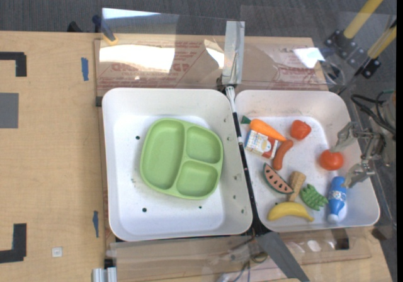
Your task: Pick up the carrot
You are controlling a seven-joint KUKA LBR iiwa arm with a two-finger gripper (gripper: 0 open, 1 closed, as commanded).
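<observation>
I see the carrot [266, 128] lying in the right bin [362, 208], up toward the bin's eleven o'clock corner, its green top pointing to nine o'clock and its orange tip to four o'clock. It rests just above a small white carton [259, 143], touching or nearly touching it; I cannot tell which. A brown sausage [281, 154] lies at the carton's four o'clock, slanted. A red pepper [300, 129] sits at three o'clock from the carrot, clearly apart from it.

My tool [360, 153] is at the right bin's three o'clock edge, well away from the carrot. Its two metal fingers [346, 135] look spread wide, one toward twelve o'clock and one toward six, with nothing between them. A tomato [331, 160] sits just at nine o'clock of the tool, near the gap between the fingers but not within it.

Lower in the bin I see a watermelon slice [274, 179], a tan wooden piece [296, 182] beside it, a green leafy toy [313, 197], a banana [290, 212] near six o'clock, and a blue and white bottle [337, 198] at the bin's five o'clock, just below the tool's lower finger.

The left bin [119, 148] holds a green divided plate [181, 158], lying flat near its middle. Both bins stand side by side on the bench [44, 167], their inner rims touching
</observation>
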